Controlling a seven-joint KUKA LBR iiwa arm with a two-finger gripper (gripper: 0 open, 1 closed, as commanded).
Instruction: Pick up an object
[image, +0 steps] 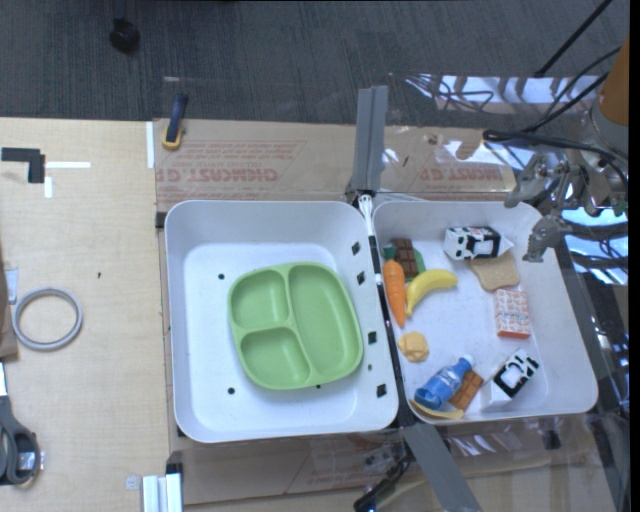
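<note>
The right bin holds several small items. These are a black-and-white toy cow, a toast slice, a banana, a carrot and a brown chocolate bar. There is also a pink box, an orange lump, a blue bottle and a black-and-white block. My gripper hangs over the bin's far right corner, just right of the cow and toast. It is open, with nothing between its fingers.
The left bin carries a green divided plate. A grey divider post stands between the bins at the back. On the wooden bench to the left lie a tape roll and scissors. Cables crowd the far right.
</note>
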